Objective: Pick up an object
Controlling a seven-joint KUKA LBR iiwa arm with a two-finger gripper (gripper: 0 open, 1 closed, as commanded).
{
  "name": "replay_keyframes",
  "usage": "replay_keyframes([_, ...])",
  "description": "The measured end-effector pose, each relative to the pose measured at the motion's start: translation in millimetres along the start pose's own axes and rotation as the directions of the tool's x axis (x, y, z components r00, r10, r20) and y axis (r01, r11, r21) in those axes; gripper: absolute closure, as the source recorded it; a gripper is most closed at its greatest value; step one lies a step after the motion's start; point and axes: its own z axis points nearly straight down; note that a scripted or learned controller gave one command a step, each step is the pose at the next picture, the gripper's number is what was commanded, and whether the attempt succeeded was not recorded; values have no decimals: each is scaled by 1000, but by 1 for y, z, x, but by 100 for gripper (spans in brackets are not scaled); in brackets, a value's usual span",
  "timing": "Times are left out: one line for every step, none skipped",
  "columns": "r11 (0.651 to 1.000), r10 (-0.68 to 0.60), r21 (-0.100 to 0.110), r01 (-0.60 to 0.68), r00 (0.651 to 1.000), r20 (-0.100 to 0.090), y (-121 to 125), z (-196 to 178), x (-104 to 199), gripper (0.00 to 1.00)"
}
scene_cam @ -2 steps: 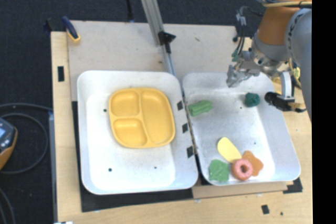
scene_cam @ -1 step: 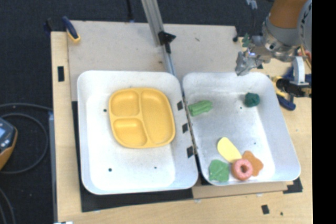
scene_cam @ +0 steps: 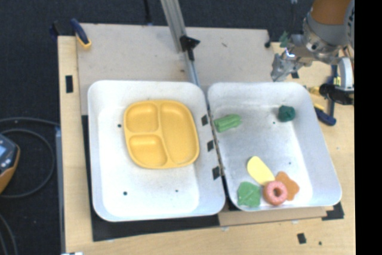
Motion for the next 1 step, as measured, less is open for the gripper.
replay_keyframes([1000, 1, 5, -1, 1000, -1, -35, 5, 48, 100])
